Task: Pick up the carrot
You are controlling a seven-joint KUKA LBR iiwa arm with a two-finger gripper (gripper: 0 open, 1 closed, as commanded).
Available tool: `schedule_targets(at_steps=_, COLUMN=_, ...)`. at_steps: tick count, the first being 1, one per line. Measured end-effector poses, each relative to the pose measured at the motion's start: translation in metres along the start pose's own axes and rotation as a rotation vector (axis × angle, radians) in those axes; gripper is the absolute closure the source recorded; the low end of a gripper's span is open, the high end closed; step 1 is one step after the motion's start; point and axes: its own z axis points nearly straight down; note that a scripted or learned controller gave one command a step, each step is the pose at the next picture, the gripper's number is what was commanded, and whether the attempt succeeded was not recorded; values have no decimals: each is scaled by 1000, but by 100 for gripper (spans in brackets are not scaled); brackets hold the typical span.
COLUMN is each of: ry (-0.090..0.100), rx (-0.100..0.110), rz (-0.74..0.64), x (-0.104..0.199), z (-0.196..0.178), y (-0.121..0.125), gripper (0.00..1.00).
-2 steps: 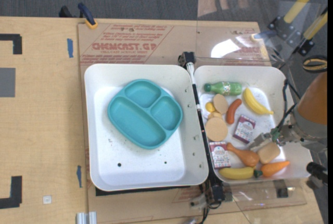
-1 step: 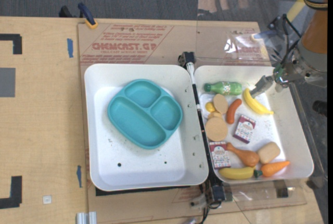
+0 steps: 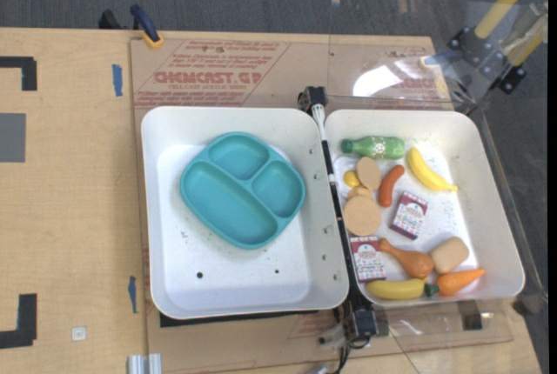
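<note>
Two white bins sit side by side on a desk. The carrot lies in the right bin's near corner, touching a bread roll and close to a banana. The pincer's state cannot be told. A good grasp would probably close across the carrot's middle, avoiding the roll.

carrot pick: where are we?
Done: nothing visible. The carrot lies in the right bin, at its near right corner, beside a banana and a bread roll. In hand: nothing; nothing is touching the carrot. Left: the reach, the grasp and the lift.
</note>
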Motion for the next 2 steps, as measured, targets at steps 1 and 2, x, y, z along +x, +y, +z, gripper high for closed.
schedule_targets(at_steps=1, ry=-2, rx=3, rz=-4, x=2, z=-5, y=3, gripper=100)
schedule_targets(at_steps=2, ry=-1, rx=4, rz=-4, x=2, z=-4, y=3, gripper=0)
